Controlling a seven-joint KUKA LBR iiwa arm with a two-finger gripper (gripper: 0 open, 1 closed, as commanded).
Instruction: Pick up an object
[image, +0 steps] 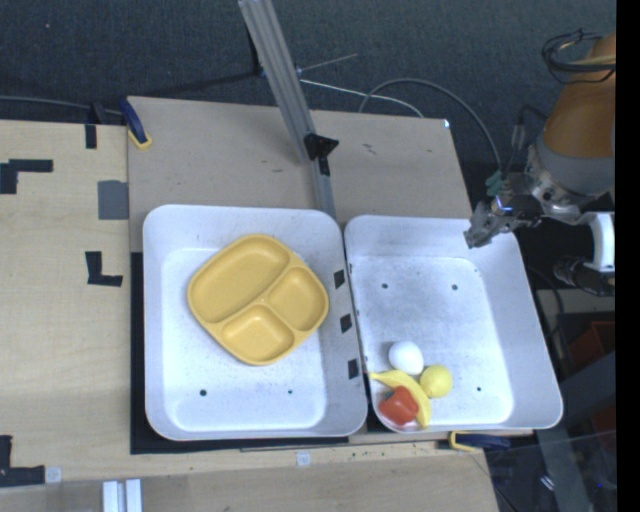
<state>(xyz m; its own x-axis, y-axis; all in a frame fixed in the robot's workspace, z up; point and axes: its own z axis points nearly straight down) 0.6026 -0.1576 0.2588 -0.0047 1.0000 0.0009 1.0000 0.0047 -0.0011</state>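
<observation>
1. The fingers (478, 232) hang over the far right rim of the right bin (500, 300); whether they are parted or closed cannot be told (too small and dark), and nothing shows between them.
2. Well apart from them, in the right bin's near left corner, four small things cluster, touching: a white ball (405, 355), a yellow ball (436, 380), a banana (408, 384) and a red piece (399, 405).
3. The left bin (170, 330) holds one yellow divided plate (257, 298) with three compartments.
4. Two white bins sit side by side on a tan table (220, 150), over dark carpet (120, 45).
</observation>
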